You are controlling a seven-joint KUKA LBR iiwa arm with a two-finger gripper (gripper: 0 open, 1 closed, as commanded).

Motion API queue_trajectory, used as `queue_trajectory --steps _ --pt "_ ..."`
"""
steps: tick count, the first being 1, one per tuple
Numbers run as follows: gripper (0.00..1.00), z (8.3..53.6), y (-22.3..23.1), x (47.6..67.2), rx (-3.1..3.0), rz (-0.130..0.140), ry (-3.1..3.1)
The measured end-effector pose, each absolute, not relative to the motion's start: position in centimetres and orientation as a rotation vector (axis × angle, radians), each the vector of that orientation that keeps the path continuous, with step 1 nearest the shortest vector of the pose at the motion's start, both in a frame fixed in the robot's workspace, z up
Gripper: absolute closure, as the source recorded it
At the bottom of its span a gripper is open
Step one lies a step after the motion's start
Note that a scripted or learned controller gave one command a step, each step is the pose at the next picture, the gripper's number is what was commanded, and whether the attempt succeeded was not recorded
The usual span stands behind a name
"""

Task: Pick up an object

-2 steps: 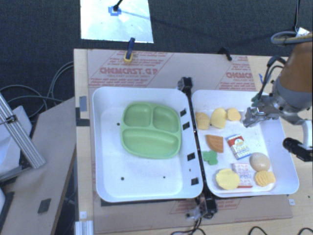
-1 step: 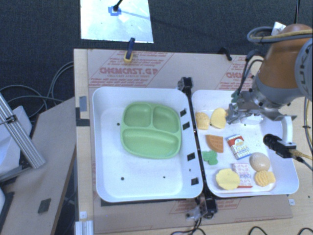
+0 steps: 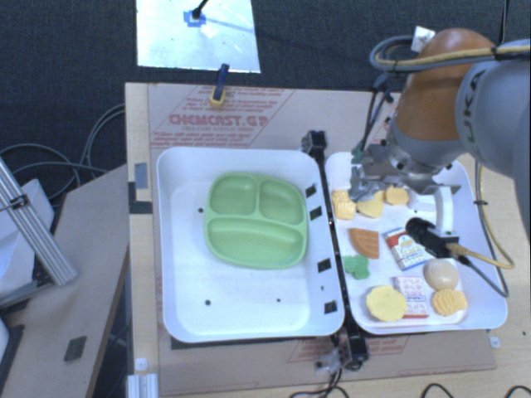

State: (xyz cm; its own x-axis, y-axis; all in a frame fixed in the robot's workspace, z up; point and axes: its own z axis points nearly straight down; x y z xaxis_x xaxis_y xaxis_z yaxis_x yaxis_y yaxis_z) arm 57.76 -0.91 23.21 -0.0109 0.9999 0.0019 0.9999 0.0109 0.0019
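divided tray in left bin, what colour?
Light green tray, seen in the camera view.

left bin (image 3: 178, 305): tray (image 3: 253, 220) inside | right bin (image 3: 489, 305): toy foods (image 3: 386, 303) inside

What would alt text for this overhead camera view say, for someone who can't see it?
A grey-and-orange robot arm lowers its tool among small toy foods in the right white bin. The left white bin holds a green divided plate.

Glossy white plastic bins (image 3: 178, 222), matt green plastic tray (image 3: 253, 222)
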Motion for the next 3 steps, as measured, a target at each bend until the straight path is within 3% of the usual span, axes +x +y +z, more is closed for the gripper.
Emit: queue_trajectory --steps 2,3 --pt "1.0 21.3 7.6 60.6 -2.212 -0.002 -2.23" --pt "1.0 21.5 7.2 60.2 -2.218 0.001 -2.224"
